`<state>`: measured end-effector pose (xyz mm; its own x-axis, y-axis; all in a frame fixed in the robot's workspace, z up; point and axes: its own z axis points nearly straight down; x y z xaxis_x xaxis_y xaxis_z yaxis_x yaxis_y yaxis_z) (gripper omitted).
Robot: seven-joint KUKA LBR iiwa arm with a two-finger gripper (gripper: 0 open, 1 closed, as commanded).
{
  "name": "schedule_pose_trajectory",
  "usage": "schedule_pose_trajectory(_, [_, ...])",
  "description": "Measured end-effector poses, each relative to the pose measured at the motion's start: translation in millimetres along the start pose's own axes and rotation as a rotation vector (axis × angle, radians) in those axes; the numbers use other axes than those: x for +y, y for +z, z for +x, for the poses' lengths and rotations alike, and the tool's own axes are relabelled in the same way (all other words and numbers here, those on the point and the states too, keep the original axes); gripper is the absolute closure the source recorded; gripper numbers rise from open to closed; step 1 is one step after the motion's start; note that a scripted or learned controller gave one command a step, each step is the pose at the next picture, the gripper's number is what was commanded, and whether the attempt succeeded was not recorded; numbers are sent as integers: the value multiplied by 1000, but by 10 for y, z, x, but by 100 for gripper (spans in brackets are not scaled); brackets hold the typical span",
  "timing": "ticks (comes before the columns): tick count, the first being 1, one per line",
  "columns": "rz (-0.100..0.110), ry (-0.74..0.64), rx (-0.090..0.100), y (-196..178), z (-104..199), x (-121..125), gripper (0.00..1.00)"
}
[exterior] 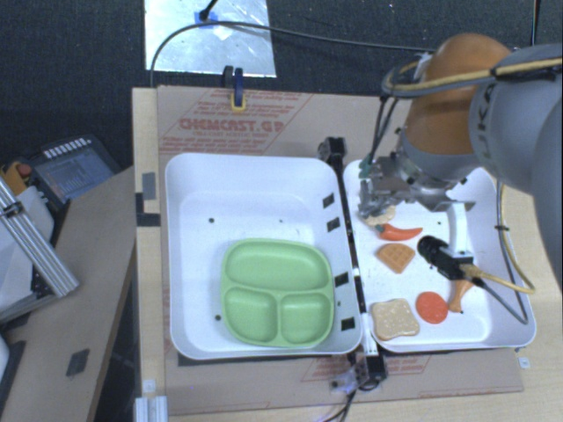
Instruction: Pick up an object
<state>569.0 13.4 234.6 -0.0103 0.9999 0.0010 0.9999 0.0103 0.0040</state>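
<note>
Arm: the grey robot arm with an orange band (457, 77) reaches in from the right, over the right-hand shallow white bin (506, 323).
Gripper: the metal two-finger gripper (376, 202) hangs low at that bin's upper left; whether it is open or closed cannot be told.
Nearest object: a small curved orange-red toy pepper (400, 232) lies just below the gripper.
Other items: a square tan toy waffle (396, 257), a round red slice (431, 307), a pale toast slice (395, 319).
Left bin: the left-hand white bin (189, 236) holds a light green divided plastic plate (277, 290).
</note>
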Motion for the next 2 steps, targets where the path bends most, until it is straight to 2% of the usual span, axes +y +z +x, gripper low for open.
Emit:
schedule_pose_trajectory(1, [-1,1,1,-57,451,327,100])
schedule_pose_trajectory(2, [0,1,1,64,968,628,100])
